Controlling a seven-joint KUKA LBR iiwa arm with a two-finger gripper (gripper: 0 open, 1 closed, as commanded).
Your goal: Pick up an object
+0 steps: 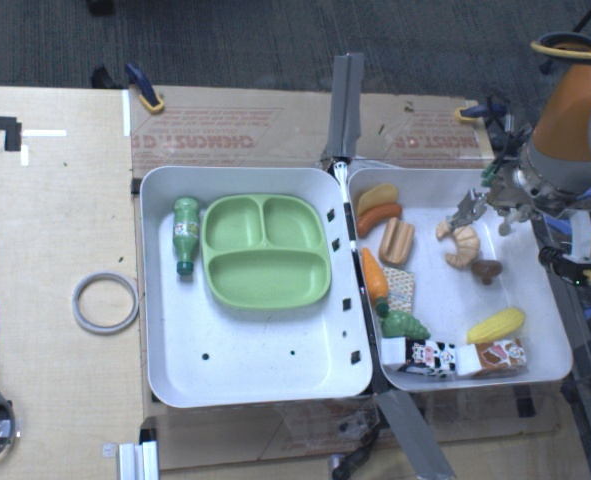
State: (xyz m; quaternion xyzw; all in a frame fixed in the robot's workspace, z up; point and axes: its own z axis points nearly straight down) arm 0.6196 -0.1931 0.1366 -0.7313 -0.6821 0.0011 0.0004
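The hand (487,211) hung over the right bin's (535,368) far right side, just above the croissant (462,245), seemingly lined up to grab it; whether it was spread, I couldn't tell.

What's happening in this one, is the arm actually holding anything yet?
Not that the view shows. The arm's end effector hangs over the right bin, just above a croissant that lies on the bin floor, with a small brown piece beside it. Whether its fingers are open or shut is too hard to make out. The other toy foods, a hot dog, carrot and corn cob, lie untouched. The left bin holds a green divided plate and a green bottle.
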